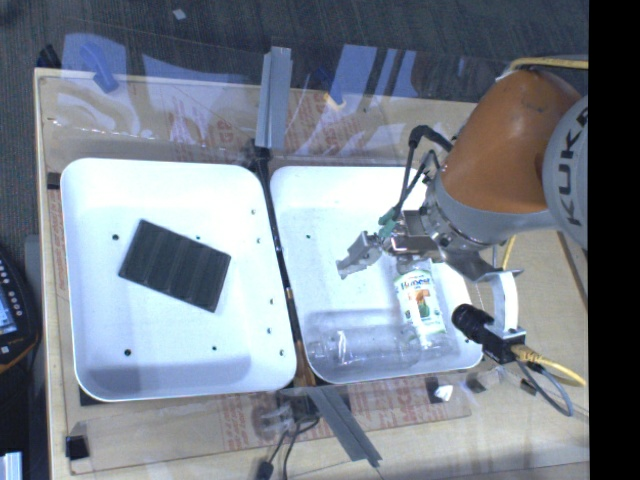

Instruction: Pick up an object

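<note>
Bench (60, 108): I see a pale wooden top bearing two white bins side by side.
Arm (510, 158): it reaches in from my right, grey with an orange band, over the right bin.
Left bin (90, 188): I see a dark flat pad (175, 264) lying tilted in its middle.
Right bin (310, 198): I see a clear bottle (365, 346) lying on its side along the near wall, and a small labelled bottle (422, 308) lying near the right wall, its base close to the clear one.
Gripper (355, 255): it hangs over the right bin's middle, left of the labelled bottle; I cannot tell how it is set, nor see anything in it.
</note>
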`<control>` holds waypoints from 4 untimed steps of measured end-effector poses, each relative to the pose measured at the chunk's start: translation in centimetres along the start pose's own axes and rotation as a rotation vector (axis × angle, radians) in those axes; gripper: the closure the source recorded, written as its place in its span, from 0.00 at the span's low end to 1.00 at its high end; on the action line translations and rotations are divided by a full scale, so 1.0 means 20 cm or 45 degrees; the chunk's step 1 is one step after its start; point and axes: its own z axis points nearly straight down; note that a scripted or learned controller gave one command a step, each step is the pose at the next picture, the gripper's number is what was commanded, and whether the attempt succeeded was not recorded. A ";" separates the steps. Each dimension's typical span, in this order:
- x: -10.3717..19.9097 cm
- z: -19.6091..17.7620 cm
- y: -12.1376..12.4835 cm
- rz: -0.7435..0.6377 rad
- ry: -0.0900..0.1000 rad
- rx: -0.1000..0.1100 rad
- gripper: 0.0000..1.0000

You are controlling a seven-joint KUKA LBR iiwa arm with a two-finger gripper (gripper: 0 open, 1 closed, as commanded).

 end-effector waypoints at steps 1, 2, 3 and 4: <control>-0.31 -0.12 -0.02 0.073 -0.002 -0.002 0.00; -0.45 0.20 0.05 -0.023 -0.001 0.001 0.00; -0.55 0.45 0.17 -0.062 0.001 0.004 0.00; -0.55 0.61 0.16 -0.021 0.001 0.003 0.00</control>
